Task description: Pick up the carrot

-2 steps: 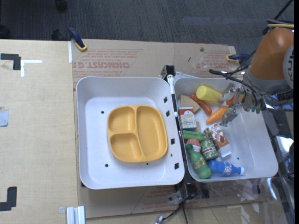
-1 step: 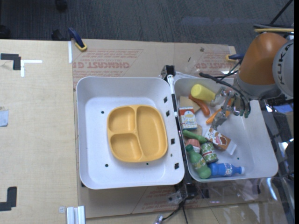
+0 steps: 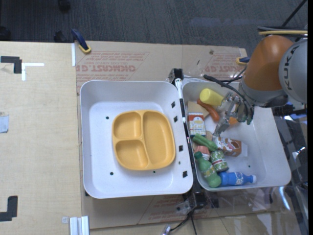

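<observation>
I am hovering my gripper (image 3: pixel 226 117) in the right bin (image 3: pixel 266 151), right of frame centre, just beside the carrot (image 3: pixel 211 113); its grip I cannot tell.

A light wooden bench (image 3: pixel 34 146) seen from above, with a flattened brown cardboard sheet (image 3: pixel 127 62) printed in red lettering laid across its right part. Two shallow white bins sit side by side on the cardboard, touching along their inner edges: the left bin (image 3: pixel 93 136) and the right bin (image 3: pixel 266 155). A blue and yellow clamp (image 3: pixel 80 40) grips the cardboard's top left corner.
</observation>
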### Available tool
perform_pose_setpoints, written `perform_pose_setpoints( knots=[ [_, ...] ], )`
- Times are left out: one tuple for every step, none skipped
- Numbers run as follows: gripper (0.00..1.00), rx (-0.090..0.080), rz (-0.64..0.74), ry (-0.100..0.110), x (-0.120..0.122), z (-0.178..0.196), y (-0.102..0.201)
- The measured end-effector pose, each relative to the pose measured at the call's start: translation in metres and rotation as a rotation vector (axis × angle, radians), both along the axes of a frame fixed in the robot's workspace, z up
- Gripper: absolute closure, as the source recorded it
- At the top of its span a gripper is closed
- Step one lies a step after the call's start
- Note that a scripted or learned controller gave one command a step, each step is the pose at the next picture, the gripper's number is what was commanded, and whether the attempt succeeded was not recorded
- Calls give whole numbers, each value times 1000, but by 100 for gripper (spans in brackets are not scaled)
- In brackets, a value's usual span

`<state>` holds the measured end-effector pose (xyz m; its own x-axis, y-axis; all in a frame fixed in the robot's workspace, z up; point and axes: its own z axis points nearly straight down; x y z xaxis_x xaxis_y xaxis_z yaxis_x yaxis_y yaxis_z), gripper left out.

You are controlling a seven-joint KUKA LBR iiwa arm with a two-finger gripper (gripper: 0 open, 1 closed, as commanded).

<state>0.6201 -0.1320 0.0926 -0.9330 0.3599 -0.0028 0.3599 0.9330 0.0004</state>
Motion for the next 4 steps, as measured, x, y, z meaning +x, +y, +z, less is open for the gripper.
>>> perform_pose_setpoints(
  knots=[
    [0, 0, -109, 0, -15, 0, -29],
    [0, 0, -244, -2, -3, 0, -1],
    [0, 0, -678, -1, 1, 0, -16],
    [100, -3, -674, -4, 2, 10, -16]
  ],
)
